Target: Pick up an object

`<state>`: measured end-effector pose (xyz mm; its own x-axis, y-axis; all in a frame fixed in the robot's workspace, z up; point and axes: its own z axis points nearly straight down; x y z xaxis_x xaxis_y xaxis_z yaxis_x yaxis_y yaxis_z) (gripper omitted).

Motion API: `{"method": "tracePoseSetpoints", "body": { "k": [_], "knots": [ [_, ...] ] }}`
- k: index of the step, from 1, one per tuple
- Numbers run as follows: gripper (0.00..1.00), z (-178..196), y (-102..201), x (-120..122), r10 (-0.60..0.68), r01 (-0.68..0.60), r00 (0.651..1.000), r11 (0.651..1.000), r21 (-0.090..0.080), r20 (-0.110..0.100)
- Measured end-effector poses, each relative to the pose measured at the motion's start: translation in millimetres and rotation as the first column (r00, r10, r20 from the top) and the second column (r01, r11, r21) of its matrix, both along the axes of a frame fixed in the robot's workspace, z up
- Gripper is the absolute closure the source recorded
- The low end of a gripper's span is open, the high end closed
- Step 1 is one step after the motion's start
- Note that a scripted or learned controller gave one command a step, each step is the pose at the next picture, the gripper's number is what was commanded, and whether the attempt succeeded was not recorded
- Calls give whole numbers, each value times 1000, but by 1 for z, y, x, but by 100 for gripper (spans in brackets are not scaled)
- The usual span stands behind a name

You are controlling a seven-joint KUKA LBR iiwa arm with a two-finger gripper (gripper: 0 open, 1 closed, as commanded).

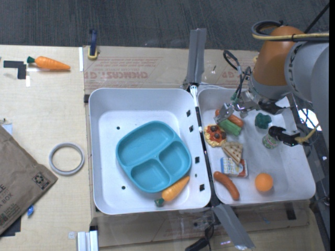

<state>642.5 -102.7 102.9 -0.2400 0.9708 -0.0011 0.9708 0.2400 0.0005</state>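
My gripper [231, 110] hangs low over the back left part of the right bin [293, 192], just above a green toy vegetable [230, 127] and a small orange-red piece [236, 120]. I cannot see anything held in it. Close by lie a toy pizza [215, 135], a sandwich wedge [233, 151], a small carton [233, 167], a sausage [226, 185], an orange [264, 182], a dark green lump [263, 120] and a small can [270, 140].
The left bin [104, 114] holds a blue divided tray [153, 156] and a carrot [174, 189] at its front edge. On the bench at left are another carrot [48, 63], a tape ring [66, 158] and a cardboard box [18, 182].
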Motion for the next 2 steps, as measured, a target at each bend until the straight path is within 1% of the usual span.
{"method": "tracePoseSetpoints", "body": {
  "k": [1,2],
  "knots": [
    [0,-8,2,-16,-129,129,992,992,-1,5],
    [100,8,-1,-13,-133,133,991,991,-2,13]
  ]
}}
